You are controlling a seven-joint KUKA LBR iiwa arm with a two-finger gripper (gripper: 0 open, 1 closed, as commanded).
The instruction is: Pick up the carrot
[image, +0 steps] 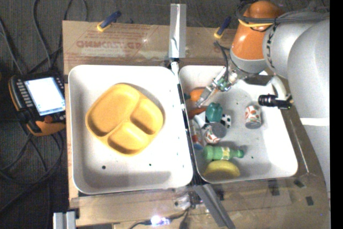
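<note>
The carrot (196, 96) is an orange piece lying at the left wall of the right bin (284, 142), near its back corner. My gripper (210, 98) reaches down and to the left from the orange-banded wrist, and its tip is right at the carrot's right side. The gripper's body hides part of the carrot. I cannot see whether the carrot is between the fingers.
Close in front of the gripper are a teal cup (214, 112), a die (227, 121) and a small can (253, 115). A green bottle (222, 154) and a yellow fruit (222, 169) lie at the front. The left bin (86, 169) holds a yellow divided plate (126, 118).
</note>
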